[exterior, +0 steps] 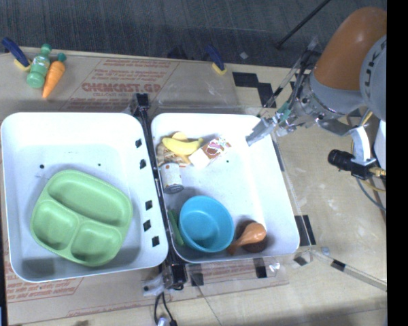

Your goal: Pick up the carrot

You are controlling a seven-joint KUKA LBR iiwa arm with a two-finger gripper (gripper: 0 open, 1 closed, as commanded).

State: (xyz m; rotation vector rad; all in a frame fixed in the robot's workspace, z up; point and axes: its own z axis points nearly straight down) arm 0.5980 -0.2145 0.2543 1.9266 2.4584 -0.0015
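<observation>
We spot the carrot out on the worktop, just beyond the left bin, beside a green toy bottle. The hand hovers at the right bin's far corner, well apart from it. We can't tell if it's spread or pressed together.

A robot test lab, a grey and orange robot arm just right of the right white bin, toy food inside that bin, a left white bin just beside it, a toy carrot on printed cardboard behind it, dark carpet and a black stand pole farther behind it.
</observation>
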